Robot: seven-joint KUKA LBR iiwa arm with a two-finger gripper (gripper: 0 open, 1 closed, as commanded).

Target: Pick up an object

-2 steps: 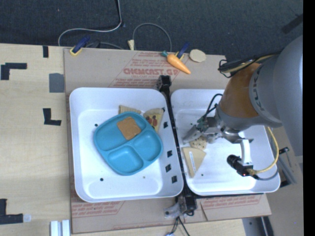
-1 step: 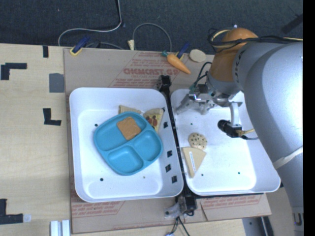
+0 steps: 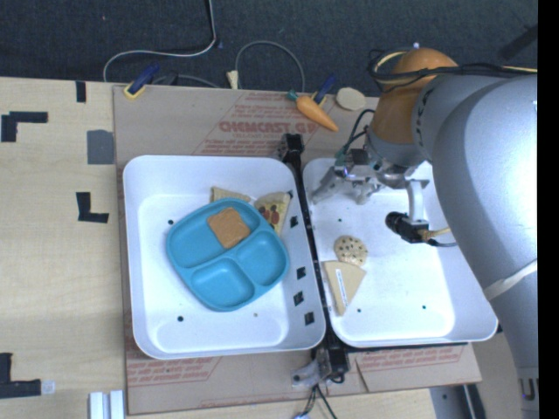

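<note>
My gripper (image 3: 345, 188) hangs over the back left part of the right bin (image 3: 437, 317). Its two metal fingers (image 3: 325, 184) stand spread and open, and I see nothing between them. A chocolate-chip cookie (image 3: 351, 250) lies on the bin floor just in front of the gripper. A pale yellow wedge (image 3: 342, 284) lies in front of the cookie. In the left bin (image 3: 144, 260) a blue divided plate (image 3: 229, 264) carries a brown square cracker (image 3: 229, 226). A pizza-like slice (image 3: 275, 208) pokes out at the plate's far right edge.
An orange carrot (image 3: 314, 112) and a small beige piece (image 3: 349, 99) lie on the cardboard behind the bins. The black divider (image 3: 301, 234) runs between the bins. The grey arm (image 3: 480, 164) covers the right bin's far right side. Cables (image 3: 210, 24) trail at the back.
</note>
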